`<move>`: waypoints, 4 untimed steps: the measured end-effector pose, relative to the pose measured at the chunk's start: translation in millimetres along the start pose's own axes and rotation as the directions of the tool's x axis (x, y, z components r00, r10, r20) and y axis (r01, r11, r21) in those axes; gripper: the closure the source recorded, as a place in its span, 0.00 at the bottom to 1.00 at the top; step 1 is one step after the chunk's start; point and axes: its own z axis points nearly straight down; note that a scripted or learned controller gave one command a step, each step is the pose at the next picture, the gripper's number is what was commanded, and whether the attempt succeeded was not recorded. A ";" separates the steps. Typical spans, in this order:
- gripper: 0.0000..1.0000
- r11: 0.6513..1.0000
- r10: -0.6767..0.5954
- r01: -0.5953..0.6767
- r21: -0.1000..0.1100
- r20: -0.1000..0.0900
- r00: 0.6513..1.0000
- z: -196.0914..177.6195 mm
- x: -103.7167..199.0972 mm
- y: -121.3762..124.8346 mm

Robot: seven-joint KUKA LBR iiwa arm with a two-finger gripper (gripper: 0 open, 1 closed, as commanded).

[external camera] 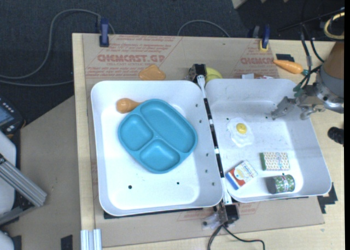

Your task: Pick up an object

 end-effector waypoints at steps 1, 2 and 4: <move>0.00 1.000 -0.008 0.008 0.000 -0.004 1.000 66.3 85.7 -76.7; 0.00 1.000 -0.002 0.002 -0.013 0.002 1.000 61.1 4.9 -49.6; 0.00 1.000 -0.010 0.010 -0.007 -0.003 1.000 50.2 94.3 -6.1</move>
